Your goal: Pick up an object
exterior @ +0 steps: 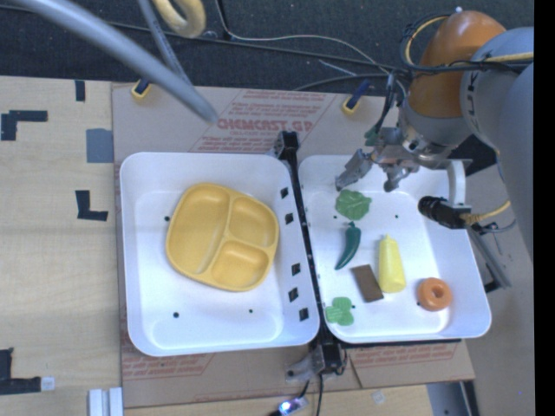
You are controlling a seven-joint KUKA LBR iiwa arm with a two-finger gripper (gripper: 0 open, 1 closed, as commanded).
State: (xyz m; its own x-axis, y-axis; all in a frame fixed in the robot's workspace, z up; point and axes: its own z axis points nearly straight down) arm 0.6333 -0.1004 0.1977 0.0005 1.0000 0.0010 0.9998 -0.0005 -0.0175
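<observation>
As the gripper (375,176) hangs with fingers apart and empty, the green leafy toy (352,204) lies just below-left of it.

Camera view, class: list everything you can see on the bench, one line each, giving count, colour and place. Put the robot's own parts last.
Bins: 2, white, side by side on the bench.
Divided plate: 1, yellow, in the left bin.
Leafy piece: 1, green, top of the right bin, just below the gripper.
Chilli pepper: 1, dark green, right bin, under the leafy piece.
Yellow block: 1, yellow, middle of the right bin.
Brown block: 1, brown, right bin, beside the yellow block.
Small green piece: 1, green, right bin's near left corner.
Ring: 1, orange, right bin's near right area.
Arm: 1, grey and orange, reaching in from the right.
Gripper: 1, grey, open above the right bin's top edge, holding nothing.
</observation>
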